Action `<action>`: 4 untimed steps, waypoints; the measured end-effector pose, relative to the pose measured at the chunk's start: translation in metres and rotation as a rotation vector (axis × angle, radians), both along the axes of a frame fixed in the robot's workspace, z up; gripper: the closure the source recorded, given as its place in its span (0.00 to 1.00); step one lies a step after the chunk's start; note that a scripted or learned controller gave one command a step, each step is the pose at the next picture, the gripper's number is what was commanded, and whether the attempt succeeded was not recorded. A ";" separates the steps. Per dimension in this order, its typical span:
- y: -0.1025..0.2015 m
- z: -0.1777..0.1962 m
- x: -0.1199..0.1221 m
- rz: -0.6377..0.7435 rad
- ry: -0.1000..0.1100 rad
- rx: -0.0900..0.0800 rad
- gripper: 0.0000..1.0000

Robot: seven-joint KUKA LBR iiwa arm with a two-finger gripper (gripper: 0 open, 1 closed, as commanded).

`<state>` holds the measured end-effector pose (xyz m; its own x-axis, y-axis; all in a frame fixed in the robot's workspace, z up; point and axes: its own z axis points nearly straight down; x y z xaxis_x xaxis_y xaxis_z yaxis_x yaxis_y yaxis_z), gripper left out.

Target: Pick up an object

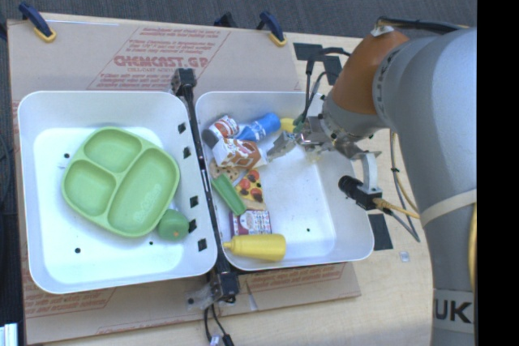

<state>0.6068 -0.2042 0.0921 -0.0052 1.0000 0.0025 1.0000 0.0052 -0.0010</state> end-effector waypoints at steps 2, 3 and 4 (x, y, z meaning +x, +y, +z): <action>0.049 -0.001 -0.082 0.004 0.003 -0.001 0.00; 0.048 0.009 -0.082 0.007 0.004 -0.002 1.00; -0.007 0.000 -0.055 -0.002 0.001 -0.002 1.00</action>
<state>0.5513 -0.2114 0.0918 -0.0032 1.0000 0.0004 1.0000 0.0032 -0.0019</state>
